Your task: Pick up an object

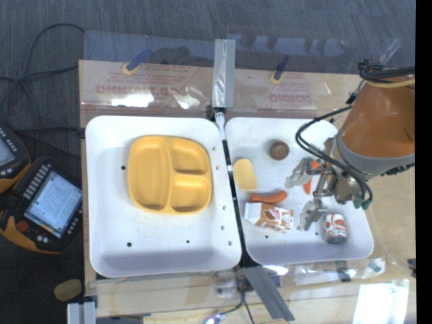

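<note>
Handsets lie at the far left on the floor-side edge: a pendant with a lit screen (50,204) and orange trim, cables looping above it. Next comes the left bin (108,248) on the desk (101,79), and in it a yellow divided tray (169,173) with three compartments, set flat near the bin's middle. The right bin (270,255) sits just beside it, their rims touching along the centre. Inside this bin, nearest the shared rim, a pale yellow block (244,174) rests; just below it an orange carrot-like piece (268,197) lies crosswise, and under that a white packet with orange print (268,217) — the two are touching or nearly so. Farther back a small brown round thing (279,150) stands apart from the rest. At the right the tool (312,196) hangs low over the bin, its two fingers spread apart, one finger (297,175) toward the back, the other toward the front, with nothing between them. A small orange piece (308,184) shows between the finger links. A small can (334,227) with red and white label lies just beside the front finger, near the bin's front right corner. The orange-banded arm (378,123) fills the right side.
</note>
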Controlling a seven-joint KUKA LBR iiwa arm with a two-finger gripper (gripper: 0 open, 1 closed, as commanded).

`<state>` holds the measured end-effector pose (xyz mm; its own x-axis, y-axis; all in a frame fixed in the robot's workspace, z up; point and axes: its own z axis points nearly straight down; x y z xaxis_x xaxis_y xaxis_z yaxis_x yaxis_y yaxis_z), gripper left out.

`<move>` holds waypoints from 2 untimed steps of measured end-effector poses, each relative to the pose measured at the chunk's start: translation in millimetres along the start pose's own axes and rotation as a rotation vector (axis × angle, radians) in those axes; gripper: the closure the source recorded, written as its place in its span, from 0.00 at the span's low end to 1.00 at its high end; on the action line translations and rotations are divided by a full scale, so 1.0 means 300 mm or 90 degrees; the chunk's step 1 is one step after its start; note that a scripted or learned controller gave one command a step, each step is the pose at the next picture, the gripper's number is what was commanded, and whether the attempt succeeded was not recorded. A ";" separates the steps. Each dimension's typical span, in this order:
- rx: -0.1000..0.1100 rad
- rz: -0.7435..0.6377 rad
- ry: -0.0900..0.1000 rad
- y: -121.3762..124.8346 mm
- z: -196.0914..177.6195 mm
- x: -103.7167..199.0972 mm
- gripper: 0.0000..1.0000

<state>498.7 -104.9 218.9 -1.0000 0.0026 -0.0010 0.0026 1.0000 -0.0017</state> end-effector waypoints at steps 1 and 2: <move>0.001 -0.062 -0.001 -0.340 -0.286 -0.088 0.00; 0.000 0.164 0.000 -0.333 0.399 -0.108 0.00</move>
<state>530.9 -205.0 99.3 -0.9663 0.2573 -0.0011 0.2573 0.9663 -0.0007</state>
